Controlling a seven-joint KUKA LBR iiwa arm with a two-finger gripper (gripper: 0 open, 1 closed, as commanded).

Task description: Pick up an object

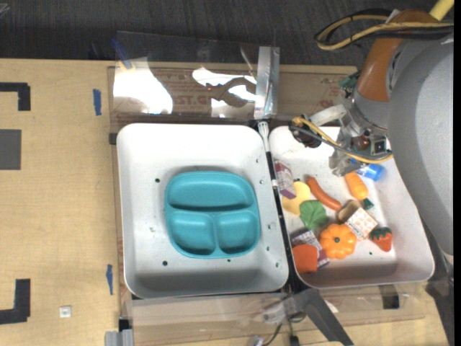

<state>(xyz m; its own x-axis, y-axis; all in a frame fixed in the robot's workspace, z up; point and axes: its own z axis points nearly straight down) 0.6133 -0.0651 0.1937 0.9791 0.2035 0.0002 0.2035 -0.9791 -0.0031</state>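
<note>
The right bin (410, 265) holds a heap of toy food: an orange pumpkin (338, 241), a red-orange sausage (323, 194), a carrot (356, 186), a green leafy piece (312, 213), a yellow piece (293, 197), a strawberry (382, 238), a white patterned box (361, 223) and a red piece (305, 259). My gripper (346, 166) hangs low over the bin's back right part, just above the carrot and beside a blue item (369, 171). The wrist body hides its fingertips.
The left bin (137, 193) holds a teal divided tray (212, 212). A clear plastic sheet (216, 85) stands behind the bins. Yellow cable (353, 24) loops above the arm, whose grey bulk (425, 121) covers the right bin's far right side.
</note>
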